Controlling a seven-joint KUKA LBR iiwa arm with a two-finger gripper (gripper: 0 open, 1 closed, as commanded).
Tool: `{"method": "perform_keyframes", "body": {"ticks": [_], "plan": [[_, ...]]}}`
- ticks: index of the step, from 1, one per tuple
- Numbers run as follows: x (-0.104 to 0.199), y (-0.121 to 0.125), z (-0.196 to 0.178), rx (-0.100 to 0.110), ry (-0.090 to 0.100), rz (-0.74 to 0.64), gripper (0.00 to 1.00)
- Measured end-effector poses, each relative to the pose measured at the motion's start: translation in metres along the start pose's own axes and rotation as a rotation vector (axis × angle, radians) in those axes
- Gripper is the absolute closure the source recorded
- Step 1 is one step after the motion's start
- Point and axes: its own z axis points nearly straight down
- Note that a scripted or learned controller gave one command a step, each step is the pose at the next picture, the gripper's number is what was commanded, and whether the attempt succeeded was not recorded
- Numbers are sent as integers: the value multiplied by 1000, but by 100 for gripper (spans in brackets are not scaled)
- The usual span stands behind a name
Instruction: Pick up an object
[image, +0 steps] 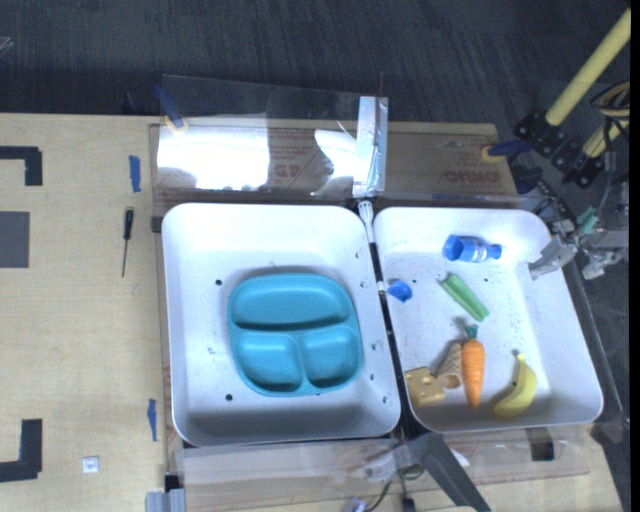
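The right bin (570, 400) holds several small objects. A blue bottle (470, 249) lies on its side near the back. A small blue cap (400, 292) sits by the left wall, with a green stick-shaped piece (464, 297) near the middle. At the front, an orange carrot (472, 368) lies between a yellow banana (518, 387) and a tan wedge-shaped piece (437, 379). My gripper (562, 252) hangs over the bin's right rim near the back, to the right of the bottle, and touches none of the objects.
The left bin (190, 250) holds a blue divided tray (294, 332). A clear panel (270, 145) stands behind the bins. Cables and a yellow pole (590, 70) crowd the upper right. The wooden bench (70, 300) stretches to the left.
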Motion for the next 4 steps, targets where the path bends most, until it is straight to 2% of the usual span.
{"method": "perform_keyframes", "body": {"ticks": [1,2,3,4], "plan": [[91,-22,110,5,3,-211,0],[30,-32,123,1,0,-334,0],[60,-67,144,-8,-4,-328,0],[60,-65,133,-15,-7,-327,100]]}}
